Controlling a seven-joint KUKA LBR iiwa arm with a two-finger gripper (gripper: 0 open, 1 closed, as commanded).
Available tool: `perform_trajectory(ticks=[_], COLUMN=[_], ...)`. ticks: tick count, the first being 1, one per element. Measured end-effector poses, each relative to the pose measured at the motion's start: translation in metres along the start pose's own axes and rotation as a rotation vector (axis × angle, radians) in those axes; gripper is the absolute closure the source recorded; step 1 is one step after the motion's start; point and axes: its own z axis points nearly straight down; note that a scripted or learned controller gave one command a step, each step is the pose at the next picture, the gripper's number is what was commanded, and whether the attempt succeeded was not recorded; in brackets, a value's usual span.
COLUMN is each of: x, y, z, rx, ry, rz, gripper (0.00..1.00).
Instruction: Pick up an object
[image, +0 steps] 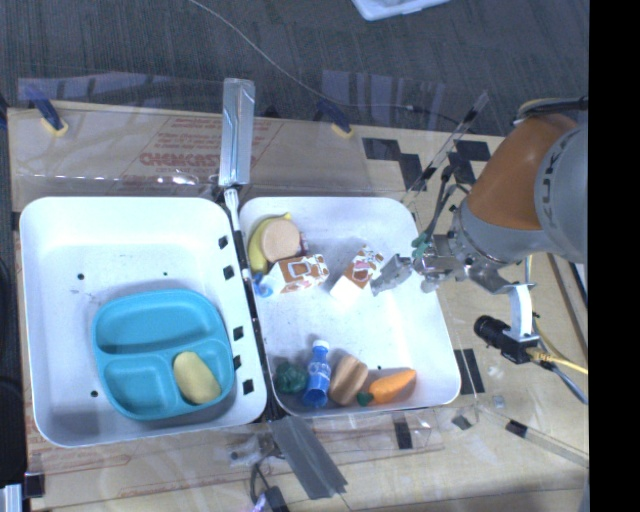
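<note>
Wooden bench boards carry two shallow white bins side by side, the left bin (60, 300) holding a blue divided tray (150, 340) with a yellow lemon-like piece (197, 377) lying in its 5 o'clock compartment. Everything else to pick from lies loose in the right bin (400, 320): a banana and brown round piece (272, 243) at 11 o'clock, a small printed carton (302, 272) just beside them, a red-and-white carton (358, 275) near the middle, and along the 6 o'clock wall a blue bottle (318, 373), a tan piece (348, 376) and an orange carrot-like toy (392, 383) crowded together, probably having slid against the rim. The gripper (395, 272) hangs at the bin's 3 o'clock edge, just beside the red-and-white carton, which looks the likeliest target. Whether its tool is spread or pressed together cannot be told from this slant, and nothing is seen pinched in it.
</note>
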Motion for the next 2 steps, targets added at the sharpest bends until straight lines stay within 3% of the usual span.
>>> perform_trajectory(ticks=[1, 2], x=[0.022, 0.03], y=[-0.009, 0.03], z=[0.057, 0.035], rx=[0.001, -0.003], ry=[0.0, -0.002], rz=[0.146, -0.154], gripper=[0.0, 0.0])
